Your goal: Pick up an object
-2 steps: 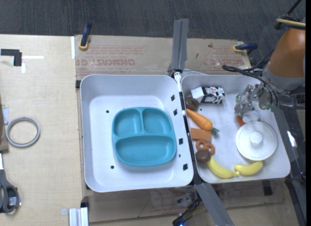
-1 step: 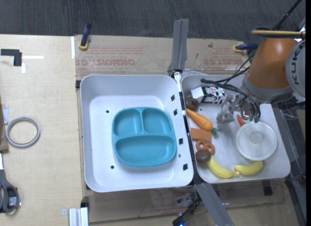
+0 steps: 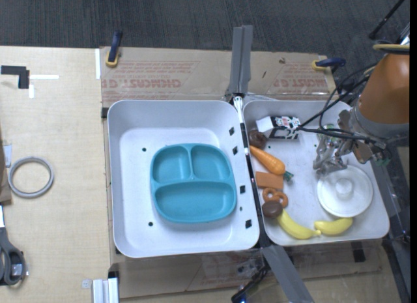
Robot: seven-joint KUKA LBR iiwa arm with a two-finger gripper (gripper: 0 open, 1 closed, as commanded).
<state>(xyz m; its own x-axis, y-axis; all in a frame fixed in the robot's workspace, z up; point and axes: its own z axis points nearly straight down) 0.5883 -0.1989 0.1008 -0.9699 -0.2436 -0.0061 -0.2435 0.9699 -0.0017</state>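
My gripper [image 3: 329,163] hangs in the right bin [image 3: 303,148], just above the upper left edge of a white round lid or bowl [image 3: 345,193]. Nothing shows between its fingers. Along the bin's left side lie an orange carrot [image 3: 267,159], a brown block [image 3: 268,180], an orange pretzel [image 3: 275,197] and a dark brown round piece [image 3: 272,208]. A yellow banana [image 3: 315,227] curves along the bin's front. A small black-and-white cow toy [image 3: 281,126] sits at the back.
The left bin [image 3: 127,165] holds a blue divided plate [image 3: 193,182]. A grey tape ring [image 3: 29,176] and scissors [image 3: 12,264] lie on the bench at far left. Cables run from the arm across the right bin's back right corner.
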